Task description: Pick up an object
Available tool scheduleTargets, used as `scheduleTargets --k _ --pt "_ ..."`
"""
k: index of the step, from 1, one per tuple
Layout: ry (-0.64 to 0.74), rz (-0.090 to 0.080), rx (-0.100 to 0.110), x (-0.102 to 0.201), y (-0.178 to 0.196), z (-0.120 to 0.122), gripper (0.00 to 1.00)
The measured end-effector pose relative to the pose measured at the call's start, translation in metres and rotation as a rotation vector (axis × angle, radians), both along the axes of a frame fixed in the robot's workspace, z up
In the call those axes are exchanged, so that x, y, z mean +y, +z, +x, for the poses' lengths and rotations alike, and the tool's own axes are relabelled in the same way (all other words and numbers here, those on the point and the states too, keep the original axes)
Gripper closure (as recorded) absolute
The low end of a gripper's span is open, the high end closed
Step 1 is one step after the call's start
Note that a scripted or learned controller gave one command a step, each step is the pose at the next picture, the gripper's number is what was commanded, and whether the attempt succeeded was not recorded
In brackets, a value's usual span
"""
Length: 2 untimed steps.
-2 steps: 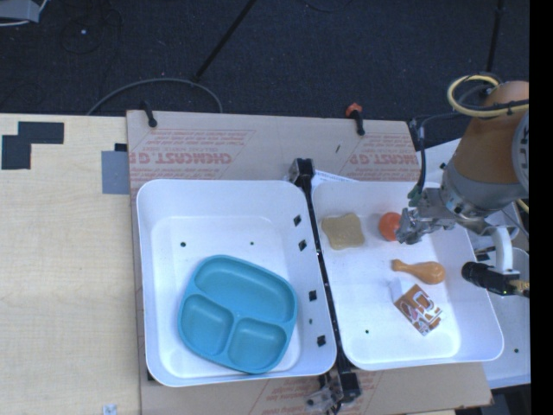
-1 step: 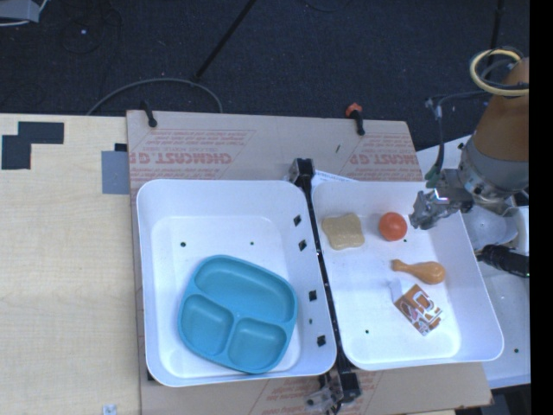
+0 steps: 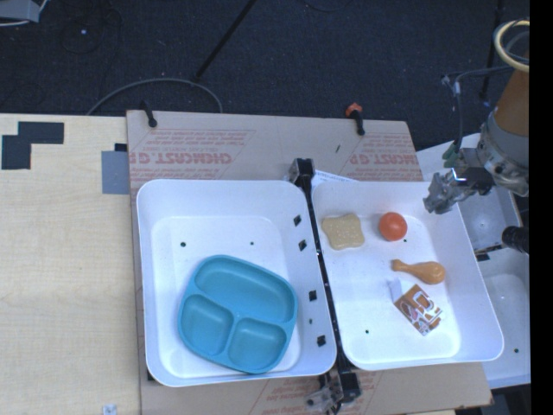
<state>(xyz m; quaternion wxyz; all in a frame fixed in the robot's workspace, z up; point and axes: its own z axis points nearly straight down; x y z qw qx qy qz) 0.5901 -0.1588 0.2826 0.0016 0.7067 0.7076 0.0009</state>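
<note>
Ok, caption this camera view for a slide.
Gripper poised over right bin of toy food; blue tray alongside.

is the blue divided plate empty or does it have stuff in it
Empty: the blue divided plastic plate in the left white bin shows three bare compartments.

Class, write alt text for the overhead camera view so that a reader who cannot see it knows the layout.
Two white bins sit side by side: the left bin holds a blue divided plate, and the right bin holds a slice of bread, a tomato, a chicken drumstick and a small snack packet. The end effector hovers at the right bin's upper right edge.
</note>
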Motion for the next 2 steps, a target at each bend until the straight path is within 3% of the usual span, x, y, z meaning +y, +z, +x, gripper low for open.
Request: scheduleTargets --k 2 --pt "0.004 0.004 0.008 0.117 -0.011 -0.01 1.0"
